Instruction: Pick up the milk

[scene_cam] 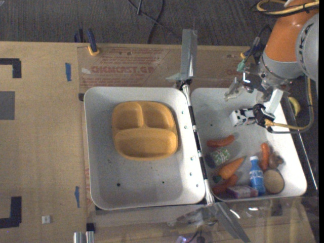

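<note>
Milk: a small white carton with black patches, in the far half of the right bin, on bare floor.
Tool: the tool hangs just beside the milk, on its far side. I cannot tell whether it is wide or narrow, and nothing shows the milk in its grip.
Neighbours: a sausage lies near the milk; a green can, a carrot and a blue bottle sit well apart from it.
Left bin: the left bin holds a yellow tray.
Step in hand: probably lining up over the milk before the grasp.
Doing it well: centre over the carton, straddle its narrow sides, come down straight, close firmly, and lift clear of the sausage.
</note>
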`<move>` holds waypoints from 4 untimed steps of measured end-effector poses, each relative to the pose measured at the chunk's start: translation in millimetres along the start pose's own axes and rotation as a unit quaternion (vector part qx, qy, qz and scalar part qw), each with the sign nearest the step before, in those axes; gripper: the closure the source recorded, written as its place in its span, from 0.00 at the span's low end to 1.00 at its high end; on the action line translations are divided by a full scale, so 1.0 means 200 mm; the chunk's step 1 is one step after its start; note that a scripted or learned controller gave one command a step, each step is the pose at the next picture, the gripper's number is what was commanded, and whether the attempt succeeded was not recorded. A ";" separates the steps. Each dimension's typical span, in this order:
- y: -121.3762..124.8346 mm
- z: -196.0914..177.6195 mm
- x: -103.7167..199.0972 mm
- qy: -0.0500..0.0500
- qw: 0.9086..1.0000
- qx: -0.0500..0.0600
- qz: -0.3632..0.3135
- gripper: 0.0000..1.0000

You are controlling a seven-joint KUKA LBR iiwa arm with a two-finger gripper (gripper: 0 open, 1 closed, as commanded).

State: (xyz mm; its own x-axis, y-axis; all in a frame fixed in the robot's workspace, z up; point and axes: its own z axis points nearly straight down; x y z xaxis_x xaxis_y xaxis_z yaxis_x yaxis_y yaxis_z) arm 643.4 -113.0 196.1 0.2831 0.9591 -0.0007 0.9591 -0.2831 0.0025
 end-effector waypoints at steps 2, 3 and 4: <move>0.12 0.18 -0.18 0.000 0.999 0.001 -0.040 0.00; -0.21 -0.03 0.01 0.001 1.000 0.003 0.024 0.00; -0.16 0.44 -0.36 0.001 0.989 0.004 0.149 0.00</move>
State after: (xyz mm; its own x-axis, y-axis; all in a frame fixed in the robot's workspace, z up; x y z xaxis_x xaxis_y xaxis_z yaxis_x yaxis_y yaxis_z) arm 592.2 -173.6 108.8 0.5529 0.8333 -0.0001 0.8333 -0.5528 -0.0057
